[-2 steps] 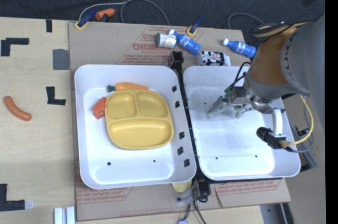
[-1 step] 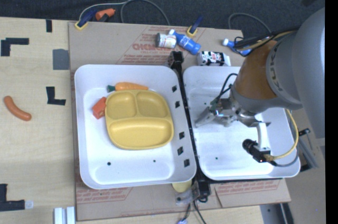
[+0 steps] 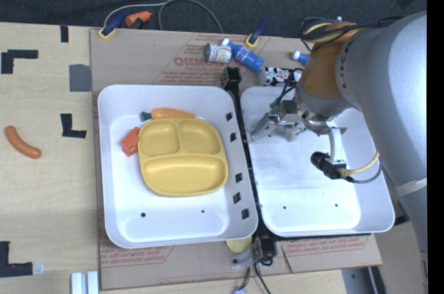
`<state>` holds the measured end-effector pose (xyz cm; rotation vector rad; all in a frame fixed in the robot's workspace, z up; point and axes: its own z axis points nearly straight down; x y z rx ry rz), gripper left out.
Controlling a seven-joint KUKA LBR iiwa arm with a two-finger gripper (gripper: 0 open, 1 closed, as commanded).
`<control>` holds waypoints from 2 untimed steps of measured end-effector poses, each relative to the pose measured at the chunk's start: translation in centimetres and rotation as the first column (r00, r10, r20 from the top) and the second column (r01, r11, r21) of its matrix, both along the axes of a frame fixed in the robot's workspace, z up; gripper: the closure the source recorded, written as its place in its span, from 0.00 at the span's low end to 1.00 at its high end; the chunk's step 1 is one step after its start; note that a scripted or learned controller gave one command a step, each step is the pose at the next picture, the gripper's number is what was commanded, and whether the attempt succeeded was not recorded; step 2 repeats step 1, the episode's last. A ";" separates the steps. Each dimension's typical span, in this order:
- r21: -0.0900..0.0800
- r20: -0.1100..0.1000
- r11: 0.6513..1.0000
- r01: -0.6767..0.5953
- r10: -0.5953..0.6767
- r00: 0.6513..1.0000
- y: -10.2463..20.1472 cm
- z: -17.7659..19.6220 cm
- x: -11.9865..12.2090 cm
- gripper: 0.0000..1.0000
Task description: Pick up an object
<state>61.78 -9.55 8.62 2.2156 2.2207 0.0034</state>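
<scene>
While the candidates for pickup lie in the left bin [image 3: 111,216], the claw [image 3: 277,125] sits over the far-left part of the right bin [image 3: 312,216], across the dividing rims from them. Whether it is released or clenched cannot be told; nothing is seen in its grasp. Recommendation: carry the claw across to the left bin, descend squarely over one item and close on its narrow width. Nearest is the yellow plate [image 3: 184,157], broad, shallow, three-compartment and probably too wide except at its rim. Beyond, a small red piece [image 3: 130,141] touches its left edge. Farthest, the carrot [image 3: 173,114], slender, orange and green-topped, looks the better target.
</scene>
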 end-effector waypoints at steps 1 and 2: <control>0.000 0.000 1.000 0.000 0.000 1.000 -2.0 -0.1 5.3 0.00; 0.000 0.000 1.000 0.000 0.000 1.000 -2.0 -0.1 5.3 0.00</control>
